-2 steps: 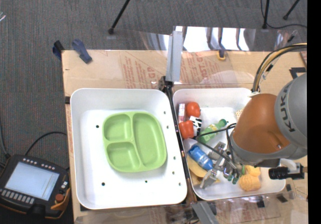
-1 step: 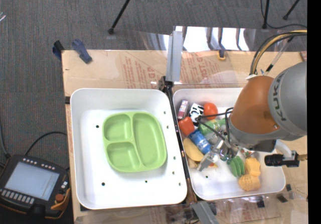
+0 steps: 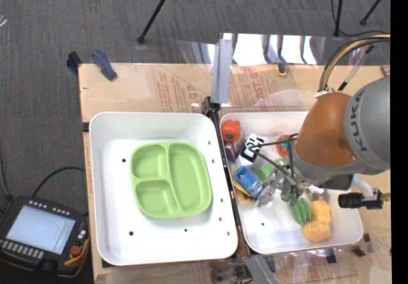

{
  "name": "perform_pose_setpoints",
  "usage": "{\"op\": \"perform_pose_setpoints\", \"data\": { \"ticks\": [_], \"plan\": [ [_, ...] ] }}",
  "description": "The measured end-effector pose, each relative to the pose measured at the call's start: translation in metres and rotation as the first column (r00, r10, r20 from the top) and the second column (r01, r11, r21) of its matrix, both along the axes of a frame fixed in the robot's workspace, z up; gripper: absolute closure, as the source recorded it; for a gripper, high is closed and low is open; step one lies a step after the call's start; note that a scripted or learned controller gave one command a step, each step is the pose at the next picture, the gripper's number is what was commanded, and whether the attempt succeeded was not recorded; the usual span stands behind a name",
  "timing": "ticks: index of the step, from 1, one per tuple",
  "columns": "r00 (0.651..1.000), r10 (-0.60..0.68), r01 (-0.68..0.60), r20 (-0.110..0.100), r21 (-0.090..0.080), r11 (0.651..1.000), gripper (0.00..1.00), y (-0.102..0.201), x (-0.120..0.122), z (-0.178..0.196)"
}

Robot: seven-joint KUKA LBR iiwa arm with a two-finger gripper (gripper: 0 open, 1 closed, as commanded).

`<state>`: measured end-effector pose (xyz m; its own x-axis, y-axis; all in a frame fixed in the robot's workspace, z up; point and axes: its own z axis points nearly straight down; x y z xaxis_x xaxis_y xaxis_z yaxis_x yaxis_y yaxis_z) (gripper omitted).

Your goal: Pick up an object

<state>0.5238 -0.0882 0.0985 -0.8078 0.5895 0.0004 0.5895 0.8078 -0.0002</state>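
The right bin (image 3: 274,238) holds a jumble of small toys. Among them are an orange-red piece (image 3: 231,130) at the back left, a black-and-white piece (image 3: 253,145), a blue piece (image 3: 247,181), a green ridged piece (image 3: 299,210) and two yellow pieces (image 3: 319,222) at the front right. My gripper (image 3: 270,192) hangs low over the middle of this bin, just right of the blue piece and left of the green one. The wrist and its orange band (image 3: 325,136) hide the toys behind it.
The left bin (image 3: 111,142) bears a light green divided plate (image 3: 171,179). A metal post (image 3: 221,72) stands behind the seam between the bins. A teach pendant (image 3: 41,228) lies on the floor at the lower left, and tripod legs stand behind the bench.
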Motion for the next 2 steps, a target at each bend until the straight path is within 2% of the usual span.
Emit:
{"op": "perform_pose_setpoints", "data": {
  "ticks": [1, 2],
  "plan": [
    [0.998, 0.067, -0.067, 0.009, 0.0, 0.998, 1.0, 0.055, 0.036, 0.093],
    [1.0, 0.005, -0.005, -0.012, 0.0, 1.0, 1.0, -0.011, -0.052, 0.011]
  ]
}}
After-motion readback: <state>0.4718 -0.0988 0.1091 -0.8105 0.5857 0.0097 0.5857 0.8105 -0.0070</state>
